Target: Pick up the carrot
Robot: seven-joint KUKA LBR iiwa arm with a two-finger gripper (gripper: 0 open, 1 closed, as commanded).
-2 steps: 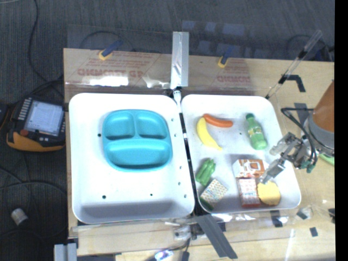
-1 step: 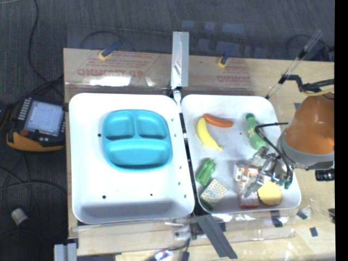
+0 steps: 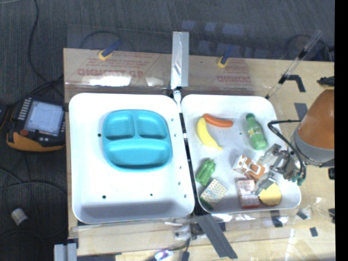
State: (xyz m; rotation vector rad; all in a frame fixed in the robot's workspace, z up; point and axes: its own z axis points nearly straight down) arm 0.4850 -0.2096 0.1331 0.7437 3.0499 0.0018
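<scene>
The carrot (image 3: pixel 218 122) lies on its side near the far wall of the right bin (image 3: pixel 234 100), orange and slim, its long axis running across the bin, and just beside its left end sits a yellow banana (image 3: pixel 207 134), curving down toward the bin's middle. To the carrot's right, a green bottle (image 3: pixel 255 131) lies tilted, near but apart from it. Over at the bin's right side the grey arm comes in, its orange band (image 3: pixel 321 121) big and bright at the edge of view, and the pincer (image 3: pixel 278 163) hangs low over the near right part of the bin, well apart from the carrot. Whether the pincer is spread or closed I cannot tell (the metal parts blur together there), and nothing can be seen gripped in it. Just beside it lies a small orange-and-white carton (image 3: pixel 249 167), and below that a reddish box (image 3: pixel 247 193) touching a yellow wedge (image 3: pixel 271 196) in the near right corner. On the bin's left side a green pepper-like toy (image 3: pixel 205 171) sits above a patterned packet (image 3: pixel 213 191). The left bin (image 3: pixel 87 200) carries a blue divided plate (image 3: pixel 137 138) with three compartments, set near its middle. Both bins rest side by side on the wooden counter (image 3: pixel 136 67).
</scene>
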